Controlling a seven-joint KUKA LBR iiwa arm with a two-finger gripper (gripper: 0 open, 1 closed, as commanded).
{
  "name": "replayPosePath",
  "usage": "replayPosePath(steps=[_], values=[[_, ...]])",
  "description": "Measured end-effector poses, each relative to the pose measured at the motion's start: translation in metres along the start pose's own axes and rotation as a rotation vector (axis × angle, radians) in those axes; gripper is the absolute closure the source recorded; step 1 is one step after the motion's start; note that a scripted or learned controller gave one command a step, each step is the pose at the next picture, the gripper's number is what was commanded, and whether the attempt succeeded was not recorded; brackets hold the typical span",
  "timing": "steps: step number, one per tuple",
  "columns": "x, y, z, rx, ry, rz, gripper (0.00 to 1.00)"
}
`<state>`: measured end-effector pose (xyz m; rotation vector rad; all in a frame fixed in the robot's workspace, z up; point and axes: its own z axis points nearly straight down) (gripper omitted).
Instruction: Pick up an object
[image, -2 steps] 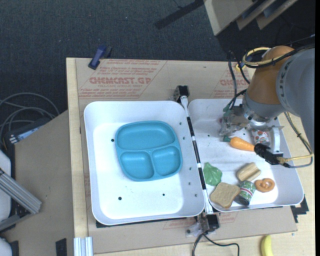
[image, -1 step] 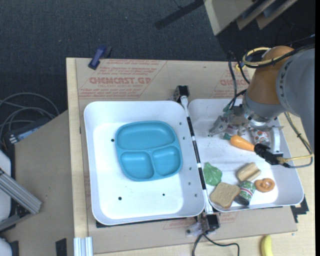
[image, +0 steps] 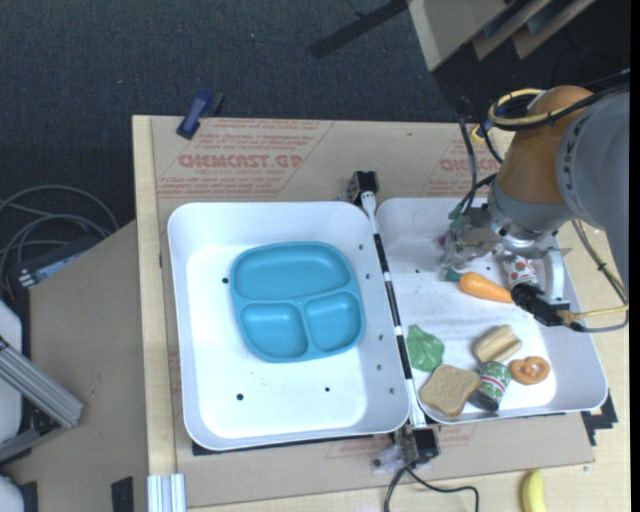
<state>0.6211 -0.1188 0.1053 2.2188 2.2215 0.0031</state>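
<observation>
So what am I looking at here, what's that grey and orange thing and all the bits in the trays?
That is a robot arm, filmed from one camera above the bench. It reaches in from the right, and its gripper is down in the right bin, near a toy carrot. I can't tell that it holds anything. That bin also has toy bread, a green leaf, a roll, a small can and a donut. The left bin holds a blue divided plate.
</observation>
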Motion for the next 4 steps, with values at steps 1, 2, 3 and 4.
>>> replayPosePath(steps=[1, 2, 3, 4], values=[[0.000, 0.000, 0.000, 0.001, 0.000, 0.000, 0.00], [-0.026, -0.030, 0.021, 0.005, 0.000, 0.002, 0.00], [-0.026, -0.029, 0.010, 0.002, 0.000, 0.002, 1.00], [0.035, -0.026, -0.080, 0.000, 0.000, -0.001, 1.00]])
